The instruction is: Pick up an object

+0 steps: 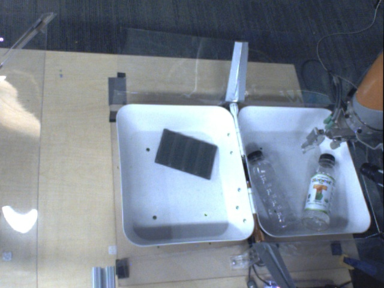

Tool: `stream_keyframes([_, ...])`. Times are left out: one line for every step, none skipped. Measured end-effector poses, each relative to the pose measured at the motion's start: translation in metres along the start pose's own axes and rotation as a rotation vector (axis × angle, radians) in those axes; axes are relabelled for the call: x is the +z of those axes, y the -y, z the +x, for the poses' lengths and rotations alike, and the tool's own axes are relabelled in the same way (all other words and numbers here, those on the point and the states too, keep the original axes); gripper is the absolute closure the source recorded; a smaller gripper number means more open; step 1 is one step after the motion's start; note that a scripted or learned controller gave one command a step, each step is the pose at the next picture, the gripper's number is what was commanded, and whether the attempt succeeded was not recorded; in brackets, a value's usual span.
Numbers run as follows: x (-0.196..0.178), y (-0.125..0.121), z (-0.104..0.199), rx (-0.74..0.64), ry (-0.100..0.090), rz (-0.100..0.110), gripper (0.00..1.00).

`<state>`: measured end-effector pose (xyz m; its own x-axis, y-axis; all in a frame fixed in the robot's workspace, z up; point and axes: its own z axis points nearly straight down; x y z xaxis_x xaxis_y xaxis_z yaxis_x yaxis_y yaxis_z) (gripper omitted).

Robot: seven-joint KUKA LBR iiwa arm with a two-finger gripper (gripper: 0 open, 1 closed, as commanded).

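Gripper (321, 138), grasp state indiscernible | labelled bottle (318, 192) just below it, long axis near-vertical in view | clear bottle (269, 191) farther left

At about three o'clock, a small part of the arm (372, 95) is seen: a rounded segment banded in orange, with a grey section beneath it. Thin dark cables are looped past it toward one o'clock, and more dark leads are bundled against its flank. Below the grey section, a cluttered wrist assembly of dark and pale metal parts is made out, marked with a small green spot. The gripper (317, 138) is formed of slim, pale grey metal fingers (311, 140), angular in outline. Finer detail such as screws or lettering cannot be resolved.
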<state>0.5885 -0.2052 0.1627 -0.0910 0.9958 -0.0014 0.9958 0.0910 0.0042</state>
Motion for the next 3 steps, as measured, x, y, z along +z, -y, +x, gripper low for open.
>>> stream_keyframes([-0.028, -0.003, 0.026, 0.005, 0.000, -0.002, 0.00])
stream_keyframes([0.015, 0.020, 0.002, -0.062, 0.000, -0.001, 0.00])
stream_keyframes([0.065, 0.042, 0.004, -0.097, 0.002, -0.006, 0.00])
